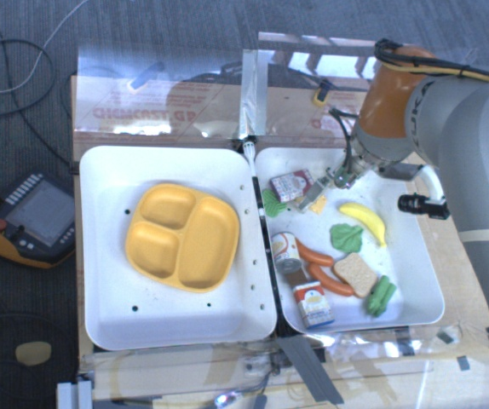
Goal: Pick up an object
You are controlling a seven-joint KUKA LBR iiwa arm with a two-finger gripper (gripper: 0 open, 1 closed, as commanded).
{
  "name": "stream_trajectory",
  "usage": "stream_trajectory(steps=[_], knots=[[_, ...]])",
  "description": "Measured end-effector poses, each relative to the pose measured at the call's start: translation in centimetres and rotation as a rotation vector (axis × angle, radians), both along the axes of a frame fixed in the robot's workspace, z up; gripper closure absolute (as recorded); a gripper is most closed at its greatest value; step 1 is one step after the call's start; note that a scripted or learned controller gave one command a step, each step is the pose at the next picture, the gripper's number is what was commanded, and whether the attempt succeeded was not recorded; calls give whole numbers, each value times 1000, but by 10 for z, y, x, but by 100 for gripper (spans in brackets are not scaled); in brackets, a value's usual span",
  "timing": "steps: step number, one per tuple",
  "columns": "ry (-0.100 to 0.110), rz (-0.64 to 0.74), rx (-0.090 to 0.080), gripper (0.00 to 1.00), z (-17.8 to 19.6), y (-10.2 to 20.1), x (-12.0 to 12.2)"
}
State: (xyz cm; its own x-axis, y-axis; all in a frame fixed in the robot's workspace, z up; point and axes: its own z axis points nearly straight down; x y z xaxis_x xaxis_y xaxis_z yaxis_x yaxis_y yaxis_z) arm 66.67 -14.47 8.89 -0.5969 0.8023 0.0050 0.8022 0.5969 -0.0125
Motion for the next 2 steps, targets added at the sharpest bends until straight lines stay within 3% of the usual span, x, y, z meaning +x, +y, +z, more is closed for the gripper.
stream_trajectory(steps=[1,2], knots=[[13,7,1,100,5,2,-2],[-11,-269,-1,100,139,35,-19]])
